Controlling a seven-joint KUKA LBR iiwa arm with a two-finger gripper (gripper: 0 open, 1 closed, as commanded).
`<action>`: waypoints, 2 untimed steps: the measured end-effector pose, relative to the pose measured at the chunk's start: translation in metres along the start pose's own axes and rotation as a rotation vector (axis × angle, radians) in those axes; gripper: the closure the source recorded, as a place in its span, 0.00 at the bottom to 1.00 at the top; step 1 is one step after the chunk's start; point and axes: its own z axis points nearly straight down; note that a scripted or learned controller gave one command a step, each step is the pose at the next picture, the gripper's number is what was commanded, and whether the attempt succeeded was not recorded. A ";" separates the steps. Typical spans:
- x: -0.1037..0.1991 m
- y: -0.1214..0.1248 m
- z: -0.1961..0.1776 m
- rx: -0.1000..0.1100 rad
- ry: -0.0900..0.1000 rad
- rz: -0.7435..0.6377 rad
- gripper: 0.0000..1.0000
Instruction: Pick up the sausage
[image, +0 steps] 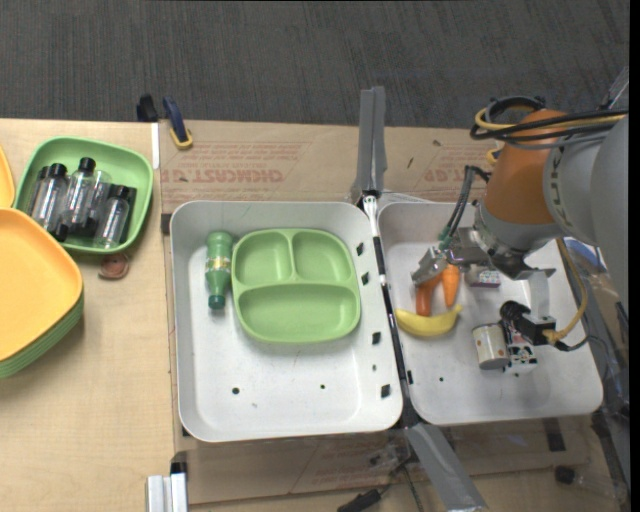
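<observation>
The sausage (427, 297) is a short reddish-brown piece standing on end in the right bin (520, 400), just above the banana (428, 322). An orange carrot (451, 286) lies right beside it. My gripper (438, 266) hangs directly over the tops of the sausage and carrot, hiding their upper ends. The grey arm with its orange band (520, 185) reaches in from the right. Whether the gripper touches either piece is unclear from this angle.
A small silver can (489, 346) with a black part beside it lies to the right of the banana. The left bin (200, 390) holds a green divided plate (296, 284) and a green bottle (217, 268). A green tray of bottles (84, 195) and yellow plates (35, 295) sit at far left.
</observation>
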 end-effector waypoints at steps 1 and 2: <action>-0.002 -0.001 -0.009 0.001 -0.001 0.004 1.00; 0.017 -0.044 -0.099 0.001 -0.001 0.051 1.00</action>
